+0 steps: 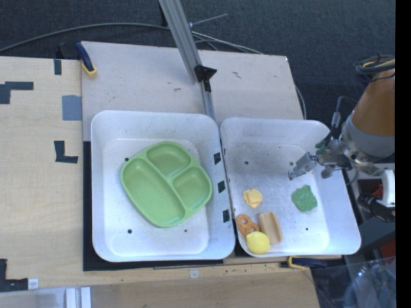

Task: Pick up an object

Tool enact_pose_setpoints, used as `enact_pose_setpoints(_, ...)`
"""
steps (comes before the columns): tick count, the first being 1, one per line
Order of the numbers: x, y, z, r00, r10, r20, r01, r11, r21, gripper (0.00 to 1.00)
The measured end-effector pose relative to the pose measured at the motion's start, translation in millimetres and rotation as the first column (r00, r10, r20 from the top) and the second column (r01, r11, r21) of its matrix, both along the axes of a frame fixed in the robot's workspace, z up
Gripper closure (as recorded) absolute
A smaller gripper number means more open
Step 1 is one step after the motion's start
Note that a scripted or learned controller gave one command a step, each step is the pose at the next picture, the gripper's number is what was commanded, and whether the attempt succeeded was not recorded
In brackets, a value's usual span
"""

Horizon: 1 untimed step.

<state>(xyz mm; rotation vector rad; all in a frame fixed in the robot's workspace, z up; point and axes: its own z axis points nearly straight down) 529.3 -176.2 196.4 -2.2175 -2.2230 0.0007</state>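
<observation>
Gripper point(302, 169) hangs over the right bin point(276, 128), near its right wall. I cannot tell how it is set, and I see nothing held in it. The green lump point(304, 199) lies just below it in the view, nearest of all. The yellow ball point(258, 242) and other toys crowd the bottom wall, leaving less room.

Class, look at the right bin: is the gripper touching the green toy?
Apart. The camera view shows bare white bin floor between the gripper and the green toy, which lies just below it in the picture.
</observation>
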Motion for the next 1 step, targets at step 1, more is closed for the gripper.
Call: enact_pose_setpoints(1, 0.0, -0.1, 0.0, 1.0, 0.0, 0.0, 0.0, 1.0, 0.0, 0.0)
